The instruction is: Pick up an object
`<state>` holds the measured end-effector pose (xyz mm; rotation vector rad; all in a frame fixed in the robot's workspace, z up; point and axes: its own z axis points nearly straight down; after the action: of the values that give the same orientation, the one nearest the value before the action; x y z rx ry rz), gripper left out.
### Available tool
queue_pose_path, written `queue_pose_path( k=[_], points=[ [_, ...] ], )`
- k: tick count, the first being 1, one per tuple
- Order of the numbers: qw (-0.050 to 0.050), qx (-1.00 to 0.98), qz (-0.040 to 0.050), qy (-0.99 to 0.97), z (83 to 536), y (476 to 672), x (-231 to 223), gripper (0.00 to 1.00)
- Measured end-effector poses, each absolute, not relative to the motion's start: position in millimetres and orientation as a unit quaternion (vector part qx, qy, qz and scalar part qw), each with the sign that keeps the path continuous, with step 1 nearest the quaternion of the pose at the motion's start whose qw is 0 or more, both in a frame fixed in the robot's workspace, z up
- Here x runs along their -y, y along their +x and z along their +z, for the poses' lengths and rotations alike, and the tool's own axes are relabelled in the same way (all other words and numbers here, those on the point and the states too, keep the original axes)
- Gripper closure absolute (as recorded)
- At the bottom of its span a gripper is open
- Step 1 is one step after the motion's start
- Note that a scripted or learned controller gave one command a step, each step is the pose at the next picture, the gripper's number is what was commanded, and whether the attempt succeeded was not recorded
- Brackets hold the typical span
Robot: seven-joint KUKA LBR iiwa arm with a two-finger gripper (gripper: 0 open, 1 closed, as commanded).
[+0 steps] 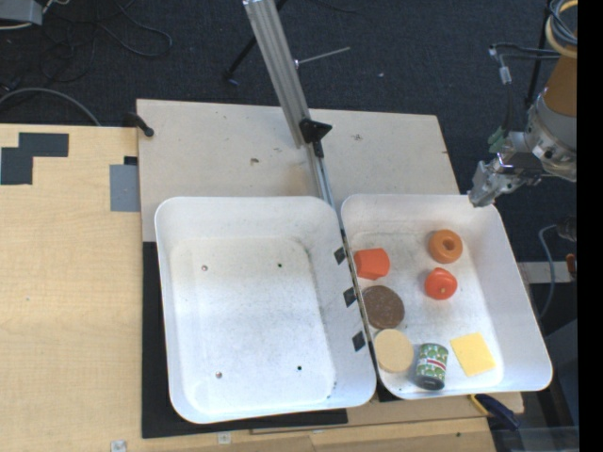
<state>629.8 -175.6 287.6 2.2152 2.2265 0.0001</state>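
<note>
- The end effector (482, 192) hangs over the far right corner of the right bin (528, 299), just above the rim, with nothing between its fingers that can be seen; whether the fingers stand apart or together cannot be told from here.
- Above it the grey wrist and the orange band sit at the right edge of the view.
- The right bin holds six things. An orange ring (445, 246) lies nearest the end effector, with a red rounded piece (440, 283) just beside it toward the front.
- An orange-red block (372, 263) rests by the left wall, a brown disc (382, 306) just in front of it, and a tan disc (394, 350) in front of that.
- A small green-and-white can (431, 364) lies beside the tan disc, and a yellow square block (473, 354) is to its right.
- The left bin (188, 224) sits alongside on the desk (236, 149).
</note>
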Motion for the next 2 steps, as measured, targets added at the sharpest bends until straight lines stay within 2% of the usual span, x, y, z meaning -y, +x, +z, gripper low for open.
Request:
queue_pose_path(
  k=[1,2],
  points=[
    [-0.002,-0.709,-0.0005,0.706,273.9,630.3,130.5,1.0],
    [-0.002,-0.709,-0.0005,0.706,274.1,620.2,79.0,1.0]
  ],
)
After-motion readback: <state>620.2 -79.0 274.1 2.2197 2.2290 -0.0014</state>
